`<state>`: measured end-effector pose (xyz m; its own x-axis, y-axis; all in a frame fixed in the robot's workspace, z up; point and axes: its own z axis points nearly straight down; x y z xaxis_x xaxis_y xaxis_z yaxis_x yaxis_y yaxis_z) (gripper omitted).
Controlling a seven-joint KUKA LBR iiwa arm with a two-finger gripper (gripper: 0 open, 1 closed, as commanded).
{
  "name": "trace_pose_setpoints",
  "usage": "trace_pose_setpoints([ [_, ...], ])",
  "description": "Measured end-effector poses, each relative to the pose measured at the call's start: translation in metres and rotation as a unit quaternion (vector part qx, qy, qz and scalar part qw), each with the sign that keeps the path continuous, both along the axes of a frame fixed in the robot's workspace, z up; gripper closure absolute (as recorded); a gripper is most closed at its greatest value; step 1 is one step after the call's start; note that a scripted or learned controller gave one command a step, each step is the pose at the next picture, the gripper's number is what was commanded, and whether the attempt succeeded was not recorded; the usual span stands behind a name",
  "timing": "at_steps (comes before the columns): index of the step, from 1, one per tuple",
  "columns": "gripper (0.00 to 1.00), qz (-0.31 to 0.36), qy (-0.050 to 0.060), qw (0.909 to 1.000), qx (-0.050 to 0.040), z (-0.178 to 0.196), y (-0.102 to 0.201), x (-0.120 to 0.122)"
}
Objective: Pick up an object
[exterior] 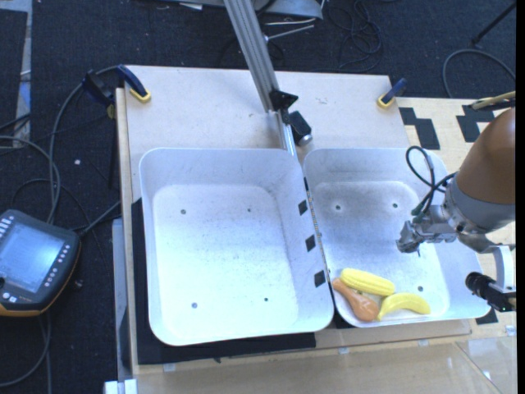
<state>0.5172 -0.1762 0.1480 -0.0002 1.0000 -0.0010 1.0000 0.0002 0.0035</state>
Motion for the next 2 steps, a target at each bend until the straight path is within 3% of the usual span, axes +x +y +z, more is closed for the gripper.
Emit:
trace_pose_setpoints([
  [2,1.0,0.0,0.0,1.0,0.0,0.123,0.0,0.004],
])
